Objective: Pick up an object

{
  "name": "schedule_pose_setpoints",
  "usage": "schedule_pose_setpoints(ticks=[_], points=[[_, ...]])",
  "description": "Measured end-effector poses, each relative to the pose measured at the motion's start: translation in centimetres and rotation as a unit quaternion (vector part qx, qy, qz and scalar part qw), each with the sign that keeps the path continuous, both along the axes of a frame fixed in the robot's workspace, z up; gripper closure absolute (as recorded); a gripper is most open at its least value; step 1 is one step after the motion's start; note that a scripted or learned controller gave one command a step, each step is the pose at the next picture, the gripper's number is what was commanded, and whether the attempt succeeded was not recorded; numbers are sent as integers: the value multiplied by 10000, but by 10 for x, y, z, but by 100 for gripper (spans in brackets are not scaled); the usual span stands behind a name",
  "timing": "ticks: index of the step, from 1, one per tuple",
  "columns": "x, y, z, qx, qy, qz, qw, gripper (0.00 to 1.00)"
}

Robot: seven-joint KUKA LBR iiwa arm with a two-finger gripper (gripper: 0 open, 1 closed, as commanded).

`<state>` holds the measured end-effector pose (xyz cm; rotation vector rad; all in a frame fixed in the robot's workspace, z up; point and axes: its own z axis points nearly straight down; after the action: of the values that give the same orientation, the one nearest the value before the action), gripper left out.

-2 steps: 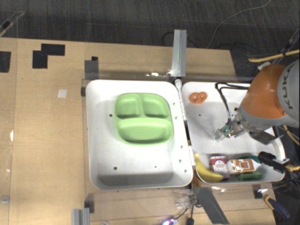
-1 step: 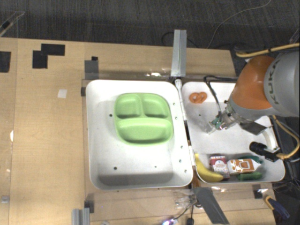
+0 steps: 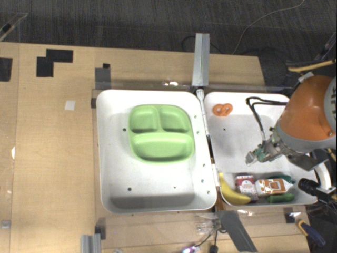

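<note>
The gripper [image 3: 258,155] is hovering over the right white bin [image 3: 237,136]; its state is unclear. A yellow banana [image 3: 230,192] and small packaged boxes [image 3: 263,186] are lying along that bin's front edge, with an orange pretzel-shaped toy [image 3: 222,109] near its back-left corner. A green divided plastic plate [image 3: 159,132] is sitting in the left white bin [image 3: 113,157].

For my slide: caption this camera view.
Hand hovers in right bin above banana; green tray in left bin.

Bright, even overhead light, soft shadows in the bins [image 3: 152,202], slightly grainy.
</note>
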<state>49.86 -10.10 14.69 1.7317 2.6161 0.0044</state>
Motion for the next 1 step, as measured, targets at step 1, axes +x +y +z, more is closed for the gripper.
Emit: schedule_pose_setpoints(ticks=[1], points=[[-7, -8, -55, 11, -52, -833, 9965, 100]])
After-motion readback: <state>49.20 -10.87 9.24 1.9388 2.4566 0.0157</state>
